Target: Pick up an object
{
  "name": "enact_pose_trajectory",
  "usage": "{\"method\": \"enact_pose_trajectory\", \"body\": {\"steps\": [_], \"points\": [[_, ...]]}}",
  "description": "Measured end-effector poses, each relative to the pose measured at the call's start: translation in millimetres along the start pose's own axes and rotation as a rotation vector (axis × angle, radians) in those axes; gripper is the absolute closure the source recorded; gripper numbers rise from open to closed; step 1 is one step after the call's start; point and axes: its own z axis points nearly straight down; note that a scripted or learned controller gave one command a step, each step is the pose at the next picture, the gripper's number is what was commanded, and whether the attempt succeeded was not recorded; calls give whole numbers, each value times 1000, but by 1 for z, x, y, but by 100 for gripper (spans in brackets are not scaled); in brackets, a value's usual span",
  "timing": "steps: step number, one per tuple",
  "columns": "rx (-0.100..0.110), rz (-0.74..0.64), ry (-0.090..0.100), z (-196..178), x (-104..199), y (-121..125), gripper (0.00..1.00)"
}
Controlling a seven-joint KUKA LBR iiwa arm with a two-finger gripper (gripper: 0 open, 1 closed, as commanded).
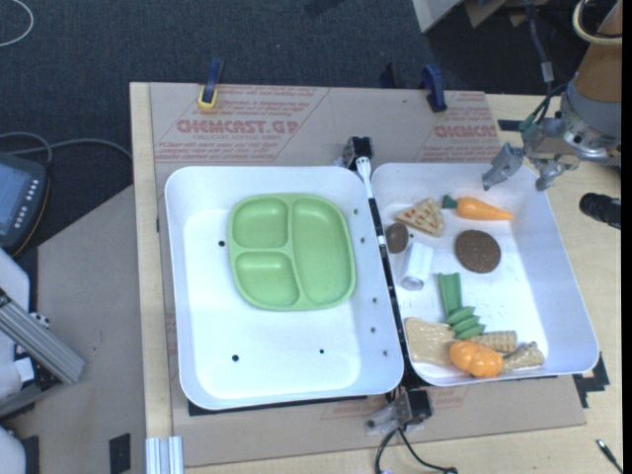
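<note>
Toy food lies scattered in the right white bin (553,265), none of it held. Nearest the arm, a carrot (482,207) with a green top rests at the bin's far side, just beside a waffle wedge (425,216). A round brown cookie (478,251) sits a little nearer the camera. Close to the inner wall are a small brown oval piece (397,236) and a pale, clear cylinder (417,264). Green bean pods (456,304) lie toward the near end, followed by a pale bread slice (428,340), an orange fruit-like piece (474,357) and a tan cracker (513,349), all clustered together.

Above the bin's far right corner hovers the gripper (523,169), its two grey fingers spread apart with nothing between them. It hangs just beyond the carrot, not touching it. The grey arm (592,117) reaches in from the right edge, with an orange band higher up.

Beside this bin, touching along a shared edge, is the left white bin (197,344). It holds a light green divided plate (293,251) with three compartments. Both bins rest on a brown cardboard sheet (247,121) printed with red lettering, clipped at its far edge by a yellow clamp (209,92) and a blue clamp (433,85).
</note>
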Motion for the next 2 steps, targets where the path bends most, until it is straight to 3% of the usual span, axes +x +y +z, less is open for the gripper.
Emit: {"method": "enact_pose_trajectory", "body": {"steps": [1, 2], "points": [[-15, -3, -4, -10, 0, 3, 0], [-8, -5, -2, 53, 7, 5, 0]]}}
